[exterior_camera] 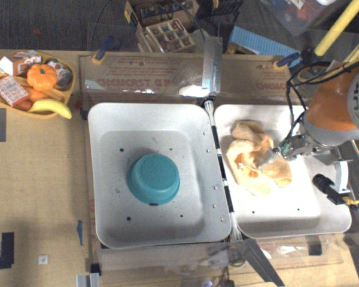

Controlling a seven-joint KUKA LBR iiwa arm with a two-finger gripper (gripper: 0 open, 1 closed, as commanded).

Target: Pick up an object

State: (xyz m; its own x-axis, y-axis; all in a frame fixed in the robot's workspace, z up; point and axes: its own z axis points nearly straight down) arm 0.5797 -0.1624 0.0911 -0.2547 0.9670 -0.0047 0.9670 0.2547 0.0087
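One "UK" fragment shows on the arm's orange band [341, 103].

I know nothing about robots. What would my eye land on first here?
Probably the teal bowl, upside down alone in the middle of the left bin. Next, the crumpled orange-and-cream cloth in the right bin, with the arm's gripper reaching in from the right and down on the cloth. Off at the far left sits a small dish of toy food, pumpkin and banana among it.
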